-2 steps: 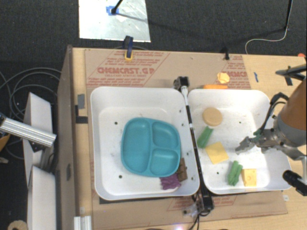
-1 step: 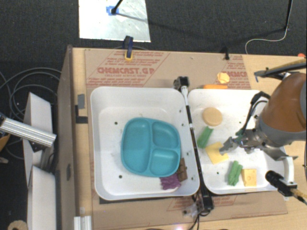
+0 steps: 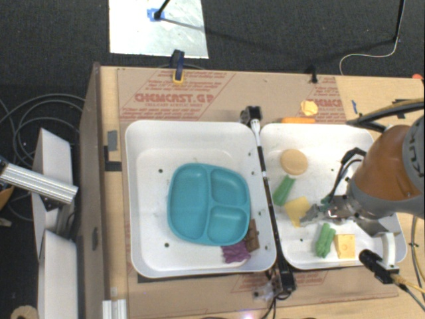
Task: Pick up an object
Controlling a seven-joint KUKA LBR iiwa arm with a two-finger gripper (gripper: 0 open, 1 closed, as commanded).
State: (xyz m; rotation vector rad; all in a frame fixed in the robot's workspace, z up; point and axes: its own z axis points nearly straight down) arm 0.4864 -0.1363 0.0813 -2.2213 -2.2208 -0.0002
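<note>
The arm reaches in from the right over the right bin (image 3: 372, 138), its orange band bulking above the wrist, which bends down and leftward. The gripper (image 3: 307, 214) sits low at the yellow piece (image 3: 295, 209), fingers parted around its right edge, nothing lifted. Nearby lie a green stick (image 3: 283, 190), a tan disc (image 3: 293, 161), a second green piece (image 3: 324, 239) and a yellow block (image 3: 344, 245). The left bin (image 3: 143, 145) holds a teal plate (image 3: 208, 203).

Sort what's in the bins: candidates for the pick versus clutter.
Pick candidates, right bin: tan round piece, green stick, yellow piece by the tool, green block, yellow cube.

Lying about, left bin: teal divided plate, purple item, brown item.
</note>
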